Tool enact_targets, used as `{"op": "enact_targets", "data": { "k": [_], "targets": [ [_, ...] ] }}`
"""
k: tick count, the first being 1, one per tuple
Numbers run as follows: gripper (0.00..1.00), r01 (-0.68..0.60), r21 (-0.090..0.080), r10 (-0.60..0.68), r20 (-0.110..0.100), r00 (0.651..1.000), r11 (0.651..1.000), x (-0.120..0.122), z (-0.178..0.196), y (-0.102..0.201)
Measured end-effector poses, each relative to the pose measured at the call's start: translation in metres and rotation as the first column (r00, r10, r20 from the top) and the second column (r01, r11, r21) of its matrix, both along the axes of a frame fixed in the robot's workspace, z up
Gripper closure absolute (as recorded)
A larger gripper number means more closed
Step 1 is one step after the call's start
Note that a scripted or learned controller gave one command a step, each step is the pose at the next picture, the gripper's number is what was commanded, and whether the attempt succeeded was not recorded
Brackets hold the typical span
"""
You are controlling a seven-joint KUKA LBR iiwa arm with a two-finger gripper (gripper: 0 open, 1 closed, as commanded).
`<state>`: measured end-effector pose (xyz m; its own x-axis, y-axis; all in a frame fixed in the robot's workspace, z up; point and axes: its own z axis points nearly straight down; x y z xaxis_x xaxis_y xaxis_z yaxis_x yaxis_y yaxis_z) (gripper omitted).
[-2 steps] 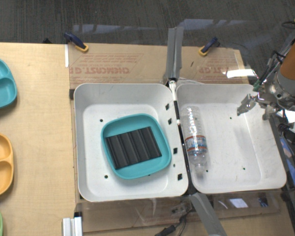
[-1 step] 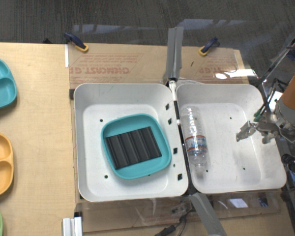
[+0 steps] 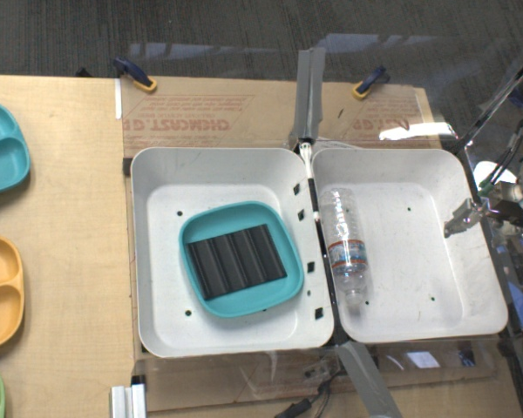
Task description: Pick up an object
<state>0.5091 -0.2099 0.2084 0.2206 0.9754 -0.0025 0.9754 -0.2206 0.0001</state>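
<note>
Clear plastic bottle (image 3: 343,245) lies on its side along the left wall of the right bin (image 3: 418,316), long axis running front to back. The end effector (image 3: 467,215) sits at that bin's right rim, so the bottle lies to its left (whether it is open or closed I cannot tell).

arm: at far right edge, mostly cut off
gripper (image 3: 467,218): grey tip pointing left, low
finger state: can't tell
</note>
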Motion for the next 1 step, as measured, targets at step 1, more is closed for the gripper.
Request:
{"op": "enact_targets", "data": {
  "k": [1],
  "targets": [
    [0.0, 0.081, 0.002, -0.081, -0.003, 0.997, 0.997, -0.0313, 0.0033, -0.0058]
  ]
}}
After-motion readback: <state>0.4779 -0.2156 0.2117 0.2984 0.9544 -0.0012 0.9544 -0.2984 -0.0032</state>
